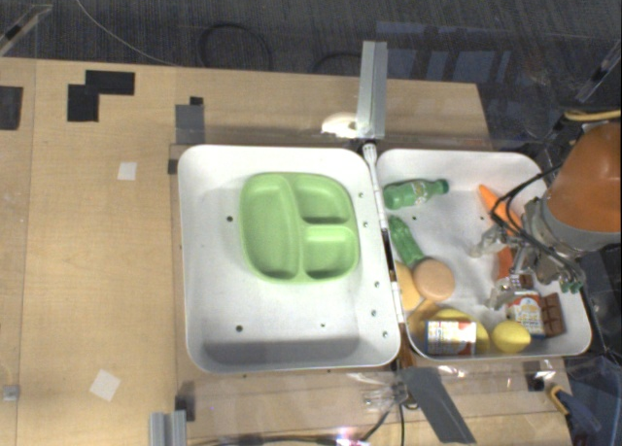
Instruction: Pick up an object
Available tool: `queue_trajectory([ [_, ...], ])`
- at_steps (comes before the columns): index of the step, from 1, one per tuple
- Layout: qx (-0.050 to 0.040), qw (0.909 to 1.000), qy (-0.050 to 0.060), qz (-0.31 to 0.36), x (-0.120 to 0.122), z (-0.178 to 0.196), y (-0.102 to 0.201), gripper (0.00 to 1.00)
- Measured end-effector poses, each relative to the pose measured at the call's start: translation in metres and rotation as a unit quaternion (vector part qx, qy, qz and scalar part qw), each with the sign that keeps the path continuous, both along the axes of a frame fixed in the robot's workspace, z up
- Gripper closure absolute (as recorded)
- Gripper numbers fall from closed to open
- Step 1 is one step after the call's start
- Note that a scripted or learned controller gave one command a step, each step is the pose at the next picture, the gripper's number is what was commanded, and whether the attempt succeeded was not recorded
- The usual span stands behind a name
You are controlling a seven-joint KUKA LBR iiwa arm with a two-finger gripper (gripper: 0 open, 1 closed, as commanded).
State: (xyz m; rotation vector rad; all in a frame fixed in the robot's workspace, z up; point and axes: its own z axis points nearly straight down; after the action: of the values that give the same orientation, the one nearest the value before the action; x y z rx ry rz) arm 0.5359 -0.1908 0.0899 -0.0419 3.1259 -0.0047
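A: Arm's in over the right bin [457, 164], gripper [513, 274] hanging above the bin's right side, close to its near right corner. Whether it has anything, I can't tell from up here.

B: What's under it?

A: A small carton with a red and white label [526, 312], just beside a brown chocolate-looking bar [553, 314]. That carton looks the likeliest pick.

B: How would it handle?

A: Light and stiff, I'd judge; flat sides, so squeeze across the narrow width. The bar's thin and lies flat, harder to get under.

B: Count the rest.

A: Two green bottles [413, 191] toward the far left corner, round and probably slippery. One orange carrot-like piece [489, 199] near the far edge. One tan bun-like thing [434, 279], one can [451, 336], and one lemon [511, 336] along the near edge. A yellow piece sits behind the can; can't name it.

B: And the left bin [209, 269]?

A: One green divided tray [296, 225], middle of the bin.
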Motion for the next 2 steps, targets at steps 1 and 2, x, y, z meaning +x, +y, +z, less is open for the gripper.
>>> queue_trajectory([
  [1,-0.0007,1.0000,0.000,0.000,-0.004,0.000,0.023,0.00],
  [2,0.0005,0.9992,0.000,0.040,0.068,-0.001,0.053,0.00],
])
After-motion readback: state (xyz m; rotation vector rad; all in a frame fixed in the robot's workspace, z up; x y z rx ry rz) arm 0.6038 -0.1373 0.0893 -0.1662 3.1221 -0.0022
